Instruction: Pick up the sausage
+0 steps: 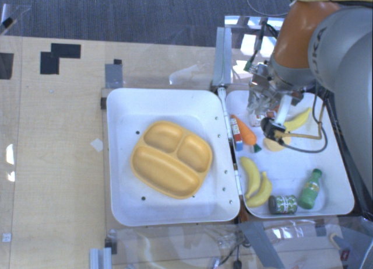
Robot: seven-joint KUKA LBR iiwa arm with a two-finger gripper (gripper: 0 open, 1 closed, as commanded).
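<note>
My gripper [262, 110] hangs low over the upper left part of the right bin [335, 163], under the orange-banded wrist [297, 34]. It stands just right of an orange carrot [247, 133] and a slim red, white and blue stick [235, 130] that lie along the bin's left wall. I cannot pick out a sausage with certainty. The gripper and its cable hide the bin floor directly beneath them.
The right bin also holds a pair of bananas [256, 181], a green can [283, 204], a green bottle [310, 189], a yellow banana piece [297, 119] and a yellow slice [273, 144]. A yellow divided plate [172, 158] lies in the left bin [122, 116].
</note>
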